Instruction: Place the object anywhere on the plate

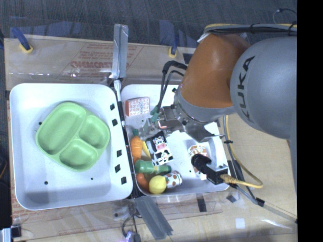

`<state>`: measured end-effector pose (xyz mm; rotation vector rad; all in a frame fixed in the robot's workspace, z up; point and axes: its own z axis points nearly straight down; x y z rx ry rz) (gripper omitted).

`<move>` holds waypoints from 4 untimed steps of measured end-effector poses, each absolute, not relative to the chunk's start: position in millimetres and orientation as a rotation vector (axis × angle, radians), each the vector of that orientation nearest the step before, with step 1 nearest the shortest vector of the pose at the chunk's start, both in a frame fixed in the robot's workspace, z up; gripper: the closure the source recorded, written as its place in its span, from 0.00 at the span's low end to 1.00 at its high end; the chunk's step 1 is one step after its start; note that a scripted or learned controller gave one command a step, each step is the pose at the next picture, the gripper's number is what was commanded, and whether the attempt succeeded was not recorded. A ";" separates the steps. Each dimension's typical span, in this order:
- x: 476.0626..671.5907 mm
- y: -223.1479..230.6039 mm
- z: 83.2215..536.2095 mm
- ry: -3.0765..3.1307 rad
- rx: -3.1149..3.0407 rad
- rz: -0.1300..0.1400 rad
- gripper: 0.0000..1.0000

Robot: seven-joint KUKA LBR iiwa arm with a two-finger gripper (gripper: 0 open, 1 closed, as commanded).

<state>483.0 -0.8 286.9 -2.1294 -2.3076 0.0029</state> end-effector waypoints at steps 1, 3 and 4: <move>483.2 13.8 230.0 -2.276 -2.159 0.007 1.00; 505.7 100.9 243.9 -2.624 -1.721 0.007 1.00; 506.0 100.4 244.4 -2.623 -1.724 0.006 0.00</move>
